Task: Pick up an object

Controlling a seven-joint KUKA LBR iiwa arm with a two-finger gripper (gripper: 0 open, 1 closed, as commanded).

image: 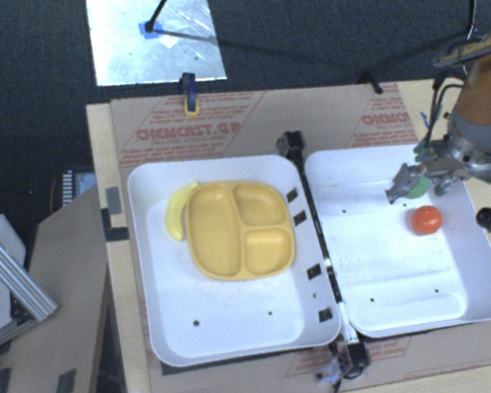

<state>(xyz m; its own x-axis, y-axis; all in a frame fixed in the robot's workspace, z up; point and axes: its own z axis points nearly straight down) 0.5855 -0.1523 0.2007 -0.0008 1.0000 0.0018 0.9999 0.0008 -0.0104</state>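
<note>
The gripper (409, 185) hangs over the right bin (390, 307), above a green object (418, 186) at the far side; whether its claw is open or closed cannot be told. One round orange ball (425, 220) lies just beside it and may roll if nudged. The left bin (235, 333) holds one yellow divided tray (236, 229) and one banana (175, 213).

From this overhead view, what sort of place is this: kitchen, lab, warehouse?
Most likely a robotics lab set up for grasping trials. A bench bears two shallow white bins side by side, holding toy-like items: a yellow divided plate and an orange ball. The arm's hand reaches into the right bin.
</note>
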